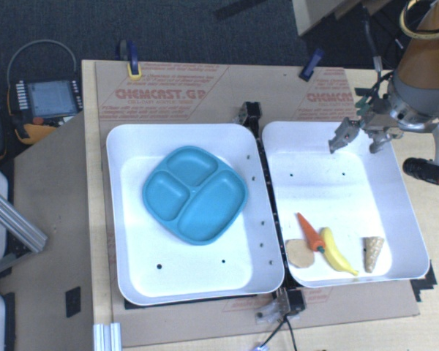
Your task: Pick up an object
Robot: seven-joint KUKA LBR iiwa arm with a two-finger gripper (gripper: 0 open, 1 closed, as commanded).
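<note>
In the right bin [395, 189], near its front edge, lie an orange carrot [309, 231], a yellow banana [337, 253], a tan round cookie [301, 254] and a beige waffle cone [372, 251]. The carrot, banana and cookie touch one another; the cone lies apart to their right. My gripper [360, 139] hangs over the bin's far edge, well behind these objects. Its two fingers are spread apart and hold nothing.
The left bin [124, 196] holds a blue divided plate [195, 194]. A black clamp [250, 112] sits between the bins at the back. The arm's orange band [424, 57] rises at the upper right. A handheld pendant [47, 97] lies off the bench to the left.
</note>
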